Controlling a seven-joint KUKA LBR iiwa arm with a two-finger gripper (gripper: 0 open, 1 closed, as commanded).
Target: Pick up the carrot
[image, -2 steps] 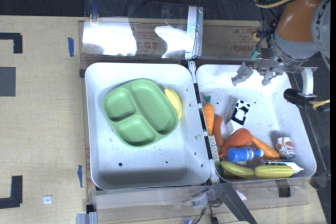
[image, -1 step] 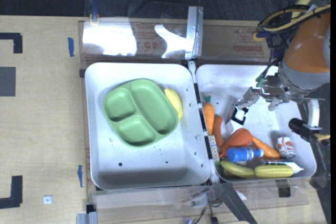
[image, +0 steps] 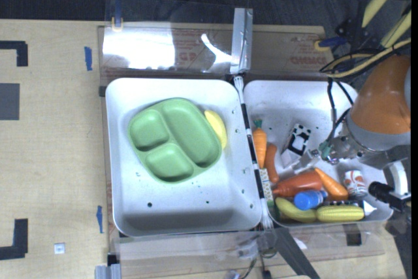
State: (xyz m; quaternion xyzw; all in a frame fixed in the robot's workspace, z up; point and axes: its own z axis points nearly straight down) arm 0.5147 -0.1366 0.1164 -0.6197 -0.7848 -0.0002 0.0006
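The gripper (image: 324, 152) hangs over the right bin (image: 281, 96), below the arm's orange band (image: 384, 104), with nothing seen between its fingers; whether they are open or closed I cannot tell, since the wrist hides most of them.

Just below the gripper, a second orange carrot-like piece (image: 330, 183) lies at a slant, and a red-orange piece (image: 295, 185) stretches left from it. Just left of the gripper sits a small black-and-white object (image: 299, 138). To the gripper's lower right lies a small red-and-white can (image: 354, 181).

A bit farther down, a blue piece (image: 308, 198) rests against the red-orange one, with a yellow corn cob (image: 339, 212) beside it and a yellow-green banana (image: 291, 210) along the bin's near wall.

The carrot (image: 260, 146) lies well left of the gripper, against the right bin's left wall, its green top pointing to the far side. It is apart from the gripper and touches another orange piece (image: 270, 162) on its right.

Farther left still, past the divider, the left bin (image: 176, 209) holds a green tray (image: 174, 138) with 3 compartments, and a yellow piece (image: 217, 127) rests against the tray's right edge, between tray and bin wall.
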